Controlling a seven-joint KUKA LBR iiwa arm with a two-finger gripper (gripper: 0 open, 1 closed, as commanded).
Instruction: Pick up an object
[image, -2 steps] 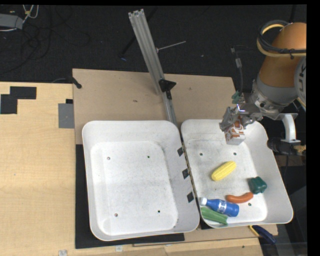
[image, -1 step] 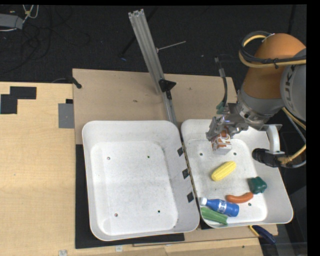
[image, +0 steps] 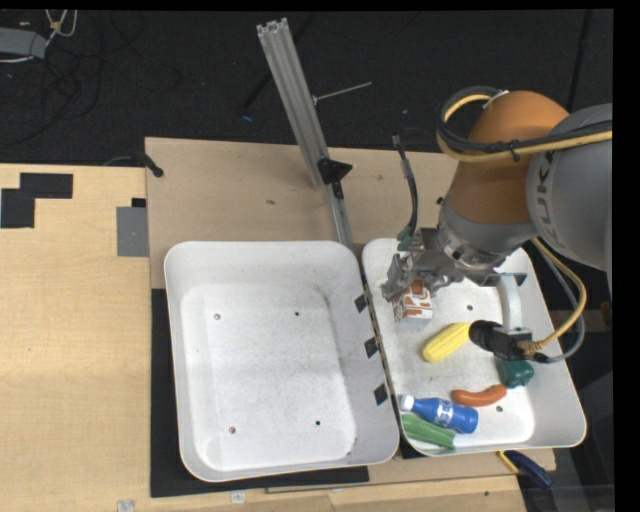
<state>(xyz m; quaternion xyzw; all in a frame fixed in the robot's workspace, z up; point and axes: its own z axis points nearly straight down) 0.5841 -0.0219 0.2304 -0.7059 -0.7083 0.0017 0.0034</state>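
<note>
My gripper (image: 403, 283) hangs over the upper left part of the right bin (image: 560, 425), close to the wall between the bins. A small white and orange carton (image: 414, 304) sits directly under it, touching or nearly touching the gripper's tip. I cannot tell whether the carton is gripped. A yellow corn cob (image: 445, 341) lies just right of and below the carton. Further toward the front lie an orange-red sausage (image: 478, 396), a blue bottle (image: 444, 413), a green piece (image: 428, 432) and a teal piece (image: 517, 374).
The left bin (image: 265, 355) stands beside the right one, with black clips on the shared wall (image: 372, 347). A slanted aluminium post (image: 300, 110) rises behind the bins. The arm's grey and orange body (image: 510, 170) overhangs the right bin's back.
</note>
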